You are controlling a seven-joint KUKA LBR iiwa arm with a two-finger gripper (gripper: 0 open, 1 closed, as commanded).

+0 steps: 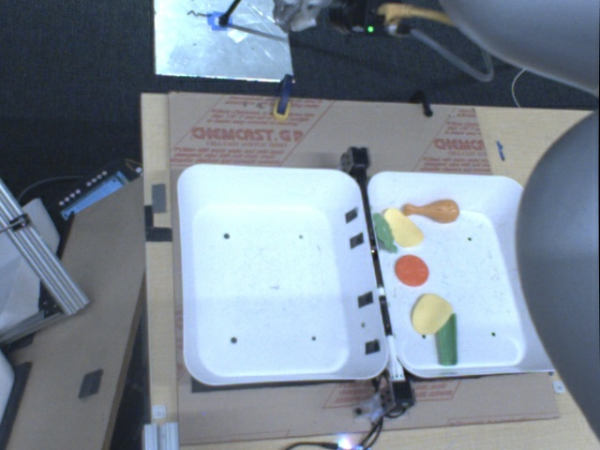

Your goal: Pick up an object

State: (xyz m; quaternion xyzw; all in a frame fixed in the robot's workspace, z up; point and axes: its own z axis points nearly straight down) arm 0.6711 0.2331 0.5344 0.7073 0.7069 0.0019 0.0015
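The right bin (497, 251) holds several small toy foods. An orange drumstick shape (433, 211) lies at its far left, with a pale yellow piece (404, 228) and a green leaf-like piece (383, 233) beside it near the divider. A red-orange round piece (411, 270) sits mid-left. Nearer the front lie a yellow piece (429, 313) and a dark green stick (446, 339), touching each other. My gripper (302, 3) hangs high at the top of the view, beyond the bench's far edge and well away from both bins. Nothing shows in it.
The left bin (272, 270) stands beside the right one, with a black clipped divider (373, 270) between them. The grey arm body (562, 279) looms over the right edge. A silvery sheet (220, 26) lies on the floor beyond the bench. A metal frame (37, 261) stands at left.
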